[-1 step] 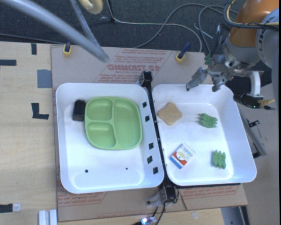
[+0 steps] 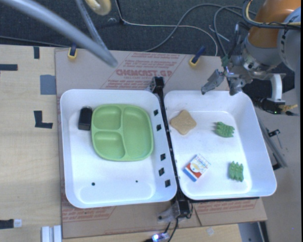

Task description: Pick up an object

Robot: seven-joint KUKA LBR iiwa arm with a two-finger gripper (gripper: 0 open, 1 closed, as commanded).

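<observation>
At left of frame, the left bin [image 2: 70, 185] carries a green divided plate [image 2: 122, 132] with a small black block [image 2: 85, 118] touching its left edge; both lie far from the arm and are unlikely first targets. Along the centre, the black clips [image 2: 163, 155] on the shared bin walls form a ridge that a low sideways sweep could strike. Right of that ridge, the right bin [image 2: 260, 150] holds four candidates: a tan cracker-like square [image 2: 183, 122] near the upper left of the bin, a small red, white and blue box [image 2: 196, 167] at lower centre, a green toy [image 2: 224, 129] at mid right, and a second green toy [image 2: 236, 171] at lower right. At upper right of frame, the gripper [image 2: 222, 84] hangs over the bin's far rim with its two fingers spread apart and nothing between them. Judged risks: a straight descent from this position would meet the rim or bare floor, so the grasp would close on nothing; the flat square offers little height to pinch and may slide; the box lies tilted, so a misaligned closure could skew it away; the loose cables [image 2: 202, 14] behind the bench could snag the wrist.
</observation>
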